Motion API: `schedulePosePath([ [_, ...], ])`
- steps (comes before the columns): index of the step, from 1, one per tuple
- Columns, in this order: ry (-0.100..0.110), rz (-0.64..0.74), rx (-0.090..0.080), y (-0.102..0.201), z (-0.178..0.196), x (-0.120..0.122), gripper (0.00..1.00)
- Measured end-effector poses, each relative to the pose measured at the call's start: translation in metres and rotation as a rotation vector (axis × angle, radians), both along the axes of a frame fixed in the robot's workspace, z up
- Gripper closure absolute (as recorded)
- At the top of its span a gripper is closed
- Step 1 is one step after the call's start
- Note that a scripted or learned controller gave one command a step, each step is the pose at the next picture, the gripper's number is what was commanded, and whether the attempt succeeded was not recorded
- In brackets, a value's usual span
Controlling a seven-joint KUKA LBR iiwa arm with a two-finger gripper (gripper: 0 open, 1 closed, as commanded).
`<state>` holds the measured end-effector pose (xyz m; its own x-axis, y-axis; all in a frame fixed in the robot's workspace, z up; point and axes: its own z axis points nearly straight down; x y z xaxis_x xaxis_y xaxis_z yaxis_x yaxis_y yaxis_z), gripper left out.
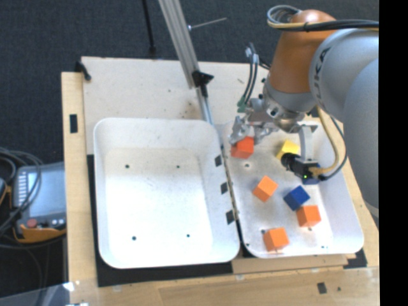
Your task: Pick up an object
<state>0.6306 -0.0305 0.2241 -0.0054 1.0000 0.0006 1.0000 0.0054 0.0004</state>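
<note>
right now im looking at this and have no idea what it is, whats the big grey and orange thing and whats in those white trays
The big grey and orange thing is a robot arm, reaching in from the right. The single camera sits above the bench and looks down at a slant. At the arm's tip is a two-finger gripper, its tool for picking things up.

On the bench lie two shallow white bins side by side: the left bin and the right bin. The right bin holds small blocks: a red-orange block directly under the gripper, a yellow block, a blue block and three orange blocks.

Whether the gripper actually grips the red-orange block, I cannot tell.
</note>
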Motion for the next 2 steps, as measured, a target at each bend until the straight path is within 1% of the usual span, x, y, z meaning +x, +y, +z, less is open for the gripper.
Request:
schedulePosePath([
  [2, -0.001, 0.002, 0.001, 0.097, -0.006, 0.025, 1.0],
])
